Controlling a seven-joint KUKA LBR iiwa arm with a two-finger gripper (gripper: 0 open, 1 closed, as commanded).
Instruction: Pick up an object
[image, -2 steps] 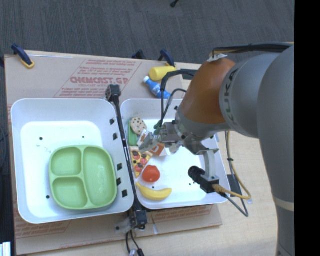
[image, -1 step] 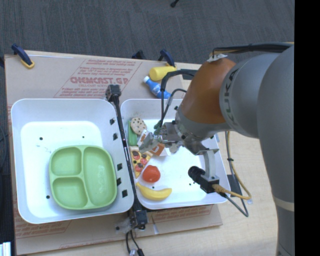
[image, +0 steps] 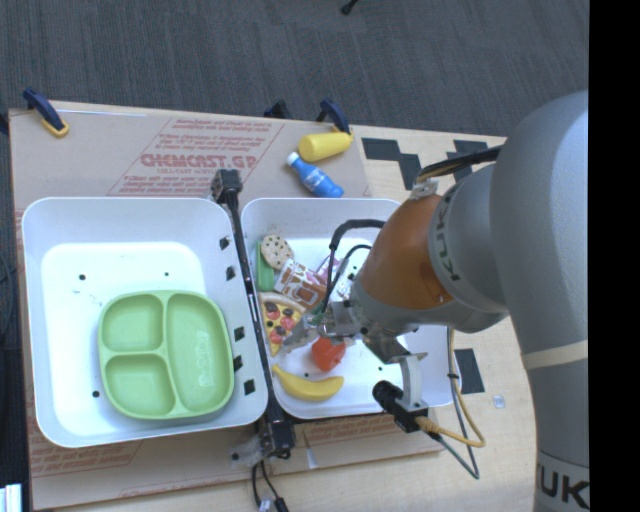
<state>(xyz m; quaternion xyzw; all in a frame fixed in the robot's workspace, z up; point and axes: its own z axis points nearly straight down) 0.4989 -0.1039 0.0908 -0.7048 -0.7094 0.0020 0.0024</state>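
Camera view: tool (image: 322, 335) low beside red toy (image: 327, 352), grip state impossible to tell.

Toys crowd the right bin (image: 300, 208) near the arm (image: 430, 260); its far corner seems open.

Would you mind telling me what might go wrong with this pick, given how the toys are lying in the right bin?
The gripper is down among crowded toys: the red piece touches the banana, with the pizza slice alongside. It may nudge or pinch a neighbour rather than take one cleanly. The arm also covers much of the right bin, so a miss would be hard to spot.
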